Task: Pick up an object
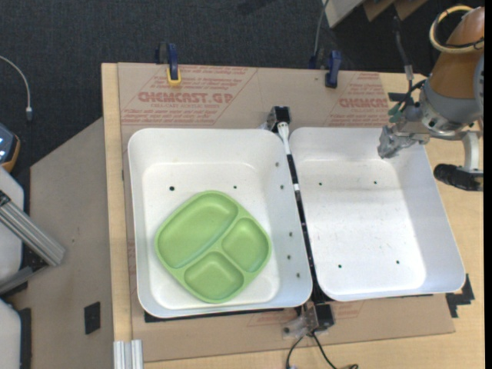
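Reaches in from the right as one grey arm [450,102], with an orange band [461,48] above the wrist, at the far right of the scene. Slants down and leftward, wrist low. Ends in a small gripper [390,143] pointing down and to the left, far side of the scene, nothing seen between its tips. Too small and blurred there to tell more. Carries dark cables along the wrist.
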Controlling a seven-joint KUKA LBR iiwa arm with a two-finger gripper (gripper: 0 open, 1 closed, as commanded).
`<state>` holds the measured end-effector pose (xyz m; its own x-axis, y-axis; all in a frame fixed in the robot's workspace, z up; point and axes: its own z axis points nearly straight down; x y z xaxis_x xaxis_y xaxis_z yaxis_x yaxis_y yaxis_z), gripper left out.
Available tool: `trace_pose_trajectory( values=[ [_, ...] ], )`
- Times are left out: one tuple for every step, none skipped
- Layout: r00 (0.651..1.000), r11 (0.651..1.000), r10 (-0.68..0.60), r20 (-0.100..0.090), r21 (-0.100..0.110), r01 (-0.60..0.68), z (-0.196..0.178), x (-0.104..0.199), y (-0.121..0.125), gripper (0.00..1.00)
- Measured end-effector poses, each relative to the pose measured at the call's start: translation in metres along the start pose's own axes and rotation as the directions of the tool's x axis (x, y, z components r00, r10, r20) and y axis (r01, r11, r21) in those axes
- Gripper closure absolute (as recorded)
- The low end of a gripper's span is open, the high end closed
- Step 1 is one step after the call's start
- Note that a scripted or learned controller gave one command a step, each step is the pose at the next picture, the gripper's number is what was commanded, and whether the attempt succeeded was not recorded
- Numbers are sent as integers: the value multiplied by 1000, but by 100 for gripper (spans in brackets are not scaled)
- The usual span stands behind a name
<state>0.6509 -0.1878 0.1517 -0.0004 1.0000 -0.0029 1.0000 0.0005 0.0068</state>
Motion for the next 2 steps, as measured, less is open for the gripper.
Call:
trace_pose_trajectory(
  values=[
    [1000, 1000, 1, 0, -1, -1, -46, -3, -3, 100],
    [1000, 1000, -1, 0, -1, 1, -91, -8, 1, 100]
  ],
)
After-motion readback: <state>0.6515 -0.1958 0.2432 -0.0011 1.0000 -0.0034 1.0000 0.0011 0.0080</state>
